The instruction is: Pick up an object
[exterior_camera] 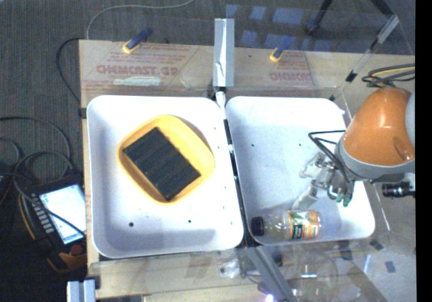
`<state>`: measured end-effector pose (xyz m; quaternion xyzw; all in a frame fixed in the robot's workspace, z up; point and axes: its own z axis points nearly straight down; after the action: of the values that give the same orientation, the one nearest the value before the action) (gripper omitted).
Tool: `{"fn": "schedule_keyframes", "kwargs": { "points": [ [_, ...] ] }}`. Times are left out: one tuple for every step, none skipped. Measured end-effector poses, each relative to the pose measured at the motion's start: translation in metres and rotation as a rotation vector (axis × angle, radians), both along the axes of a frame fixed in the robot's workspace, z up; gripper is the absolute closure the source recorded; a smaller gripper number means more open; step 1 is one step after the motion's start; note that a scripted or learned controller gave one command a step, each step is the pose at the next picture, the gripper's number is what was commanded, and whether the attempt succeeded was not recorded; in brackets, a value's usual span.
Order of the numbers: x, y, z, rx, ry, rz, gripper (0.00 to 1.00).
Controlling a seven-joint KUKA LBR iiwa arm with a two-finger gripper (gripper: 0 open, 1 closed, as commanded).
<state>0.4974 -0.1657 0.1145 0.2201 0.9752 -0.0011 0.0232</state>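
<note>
Clear plastic bottle with black cap and orange label (287, 224) lies on its side at near edge of right white bin (270, 132). Hand (322, 182) just beyond it; grip state cannot tell. Risk: round, slick bottle rolls or slips against bin wall. Far left: yellow dish with dark sponge (166, 157).

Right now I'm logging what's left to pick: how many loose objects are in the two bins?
2. A yellow dish with a dark insert lies in the left bin; a clear bottle lies on its side near the right bin's front edge. The arm may hide others.
</note>
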Motion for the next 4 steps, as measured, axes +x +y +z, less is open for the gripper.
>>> {"fn": "schedule_keyframes", "kwargs": {
  "points": [
    [0.062, -0.012, 0.044, 0.020, 0.041, -0.383, 0.00],
    [0.019, -0.010, -0.022, 0.020, 0.024, -0.399, 0.00],
    [-0.006, 0.037, -0.022, 0.020, 0.011, -0.627, 0.00],
    [0.035, 0.030, -0.023, 0.036, 0.026, -0.962, 0.00]
  ]
}}
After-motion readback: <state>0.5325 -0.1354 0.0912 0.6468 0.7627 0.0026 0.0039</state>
